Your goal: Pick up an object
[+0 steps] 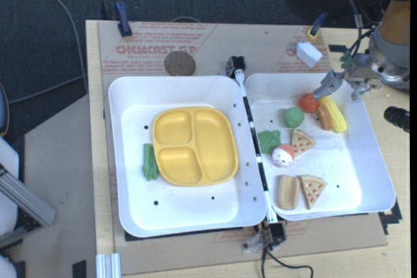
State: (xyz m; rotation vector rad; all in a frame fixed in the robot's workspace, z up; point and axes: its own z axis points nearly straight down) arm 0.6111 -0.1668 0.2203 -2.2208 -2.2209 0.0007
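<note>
My gripper (343, 88) hangs over the far right corner of the right bin (365, 195), its two grey fingers spread open with nothing between them. Just in front of it lie a yellow corn cob (335, 114) and a brown sausage (323, 118) side by side. A red tomato (307, 101) sits next to the left finger (328, 84). Further into the bin are a green ball (293, 117), a green leafy piece (268, 140), a pizza slice (301, 140), a white and red ball (283, 155), a bread roll (287, 191) and a second pizza slice (313, 189).
The left bin (130, 107) holds a yellow divided plate (194, 144) and a green pod (150, 161) beside it. On the cardboard behind the bins lie a brown disc (179, 64) and a small white block (309, 53). Blue clamps (122, 18) grip the board's far edge.
</note>
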